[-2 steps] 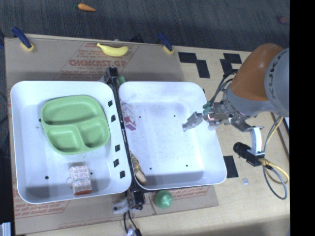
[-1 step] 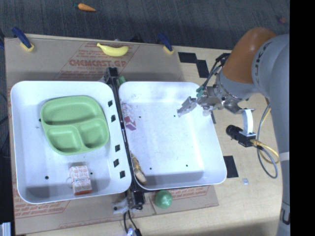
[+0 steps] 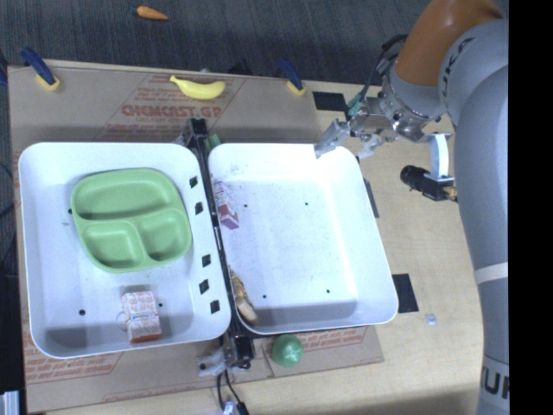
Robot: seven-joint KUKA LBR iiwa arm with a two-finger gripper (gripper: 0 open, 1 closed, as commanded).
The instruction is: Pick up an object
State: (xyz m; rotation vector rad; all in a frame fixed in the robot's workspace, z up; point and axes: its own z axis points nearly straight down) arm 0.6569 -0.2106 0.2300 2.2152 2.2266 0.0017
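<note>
My gripper (image 3: pixel 344 149) hangs over the far right corner of the right bin (image 3: pixel 346 232), its fingers spread apart with nothing between them. A small red and white packet (image 3: pixel 226 206) lies against the right bin's left wall. At that bin's near left corner rests a tan object (image 3: pixel 243 305). The left bin (image 3: pixel 39 258) holds a green divided plate (image 3: pixel 130 219) and a small orange and white carton (image 3: pixel 140 315) near its front.
A green ball (image 3: pixel 287 350) sits on the cardboard just in front of the right bin. A yellow banana (image 3: pixel 199 86) lies on the cardboard behind the bins. Blue clamps (image 3: pixel 41 69) grip the cardboard's far edge. An orange carrot (image 3: pixel 153 12) lies beyond the bench.
</note>
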